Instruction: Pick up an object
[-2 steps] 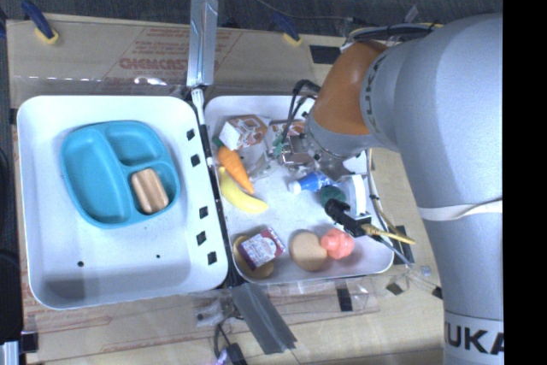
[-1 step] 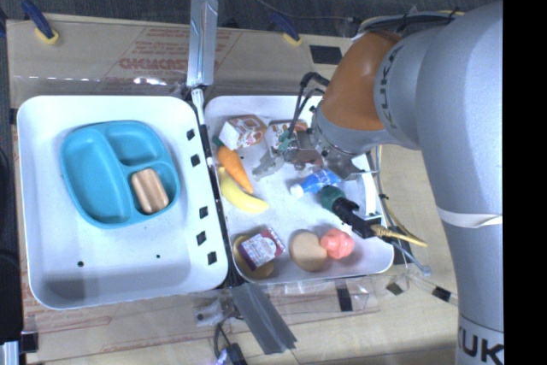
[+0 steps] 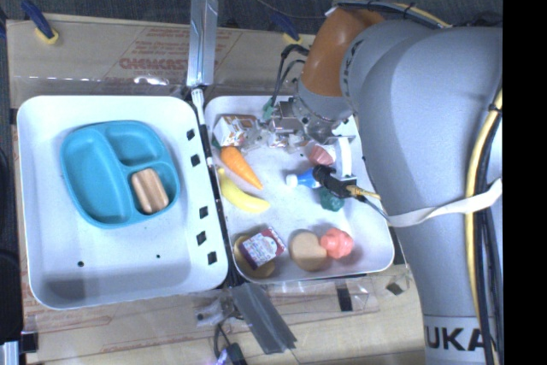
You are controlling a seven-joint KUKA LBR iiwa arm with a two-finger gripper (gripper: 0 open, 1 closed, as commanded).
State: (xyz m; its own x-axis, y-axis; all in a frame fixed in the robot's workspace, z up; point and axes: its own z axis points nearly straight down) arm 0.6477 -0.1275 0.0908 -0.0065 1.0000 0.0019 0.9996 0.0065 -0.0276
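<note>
My gripper [image 3: 285, 129] is low over the far end of the right bin [image 3: 376, 226], below the arm's orange band. It sits just right of a small printed carton [image 3: 231, 131]. An orange carrot [image 3: 241, 167] and a yellow banana [image 3: 244, 197] lie in front of the carton, along the bin's left side. A pink piece [image 3: 321, 155], a small blue and white item [image 3: 300, 179] and a teal item [image 3: 332, 200] lie near the wrist. Nothing visible hangs from the gripper.
Along the right bin's near edge are a bowl with a red packet [image 3: 260, 250], a tan round thing [image 3: 307, 250] and a pink-red fruit [image 3: 338, 243]. The left bin [image 3: 51, 269] holds a blue divided plate [image 3: 94, 167] with a brown bun [image 3: 149, 190]. The arm's grey body covers the right side.
</note>
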